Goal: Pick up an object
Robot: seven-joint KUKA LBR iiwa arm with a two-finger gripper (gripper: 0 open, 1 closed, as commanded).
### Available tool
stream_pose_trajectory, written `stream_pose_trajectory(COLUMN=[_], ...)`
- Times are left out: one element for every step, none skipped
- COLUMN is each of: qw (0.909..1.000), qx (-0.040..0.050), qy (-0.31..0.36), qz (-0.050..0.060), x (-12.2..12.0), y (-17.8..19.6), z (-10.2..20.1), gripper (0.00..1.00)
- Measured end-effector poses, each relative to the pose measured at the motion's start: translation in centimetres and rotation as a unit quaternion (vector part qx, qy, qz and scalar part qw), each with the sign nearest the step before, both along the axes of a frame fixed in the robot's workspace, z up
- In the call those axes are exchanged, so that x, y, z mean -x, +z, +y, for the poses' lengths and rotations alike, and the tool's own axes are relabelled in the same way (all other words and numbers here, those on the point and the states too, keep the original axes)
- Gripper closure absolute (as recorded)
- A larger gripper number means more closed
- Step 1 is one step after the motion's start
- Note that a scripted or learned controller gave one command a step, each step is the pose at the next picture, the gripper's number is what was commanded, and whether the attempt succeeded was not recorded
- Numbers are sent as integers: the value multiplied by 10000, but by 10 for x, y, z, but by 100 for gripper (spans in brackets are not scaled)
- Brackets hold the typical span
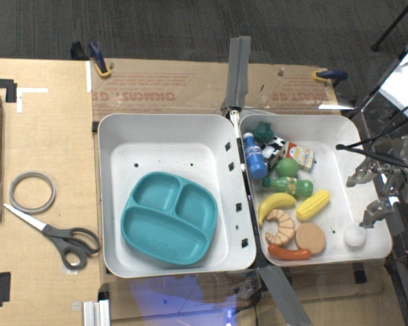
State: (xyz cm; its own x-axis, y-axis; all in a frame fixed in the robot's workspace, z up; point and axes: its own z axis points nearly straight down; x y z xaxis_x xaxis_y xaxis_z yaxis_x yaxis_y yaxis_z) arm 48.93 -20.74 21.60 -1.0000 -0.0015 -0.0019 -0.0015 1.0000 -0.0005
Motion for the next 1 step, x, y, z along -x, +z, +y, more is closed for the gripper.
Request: stream_pose_trajectory(qw=[9979], qx=[1], qy=[640], qz=[-25], x=[-27], y=[-120], z=[57], gripper=[0])
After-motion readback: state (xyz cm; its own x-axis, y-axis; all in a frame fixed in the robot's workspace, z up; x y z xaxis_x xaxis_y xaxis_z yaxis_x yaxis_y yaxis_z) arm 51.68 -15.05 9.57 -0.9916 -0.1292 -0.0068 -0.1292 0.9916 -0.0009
